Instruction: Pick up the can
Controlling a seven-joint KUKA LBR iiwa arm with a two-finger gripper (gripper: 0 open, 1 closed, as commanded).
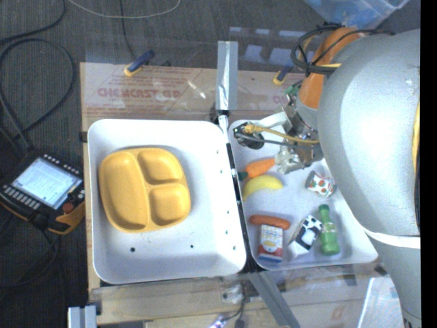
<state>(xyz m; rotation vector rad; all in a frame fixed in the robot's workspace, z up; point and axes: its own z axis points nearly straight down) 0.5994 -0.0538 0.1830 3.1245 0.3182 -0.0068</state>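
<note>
- The grey arm with an orange band (321,67) is being seen reaching in from the right, its large grey body (372,135) covering the right part of the right-hand shallow white bin (341,257).
- The hand (292,157) is being held low over the upper part of that bin, just above the orange carrot-shaped toy (259,167); whether it is spread or pressed together cannot be told, and nothing is being seen pinched in it.
- The can, a small white cylinder with a red rim and a printed label (271,241), is being shown lying in the lower left part of the right bin, well apart from the hand.
- A red sausage-shaped toy (269,220) is being shown touching the can's upper end.
- A yellow banana-shaped toy (262,184) is lying just below the carrot.
- A green plastic bottle (328,232) is lying near the lower right, beside a black-and-white patterned item (308,231).
- A small white item with coloured spots (319,183) is lying near the arm's edge.
- A yellow sectioned plastic tray (145,188) is resting in the left-hand white bin (164,265).
- Both bins are being carried by the desk (102,94); a control pendant with a lit screen (42,188) is lying on the floor at the left.
</note>
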